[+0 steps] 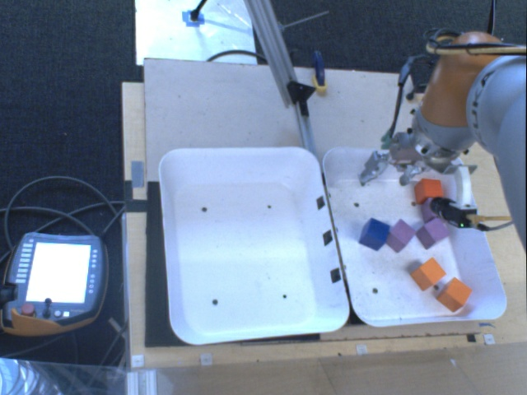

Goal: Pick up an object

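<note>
Nearest the camera, two orange blocks (441, 285) are seen at the front of the right bin (486, 303). Behind them lie one blue cube (374, 234) and two purple cubes (417, 234), with a third orange block (428, 191) further back. Above the bin's rear, the gripper (394, 169) is seen with fingers spread, nothing between them. The left bin (247, 159) is smooth white plastic.

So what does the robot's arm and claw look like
The arm is a rounded grey body with an orange band above the wrist. Thin black cables loop over its top. The claw is small, grey metal, with two slim fingers at the end.
</note>
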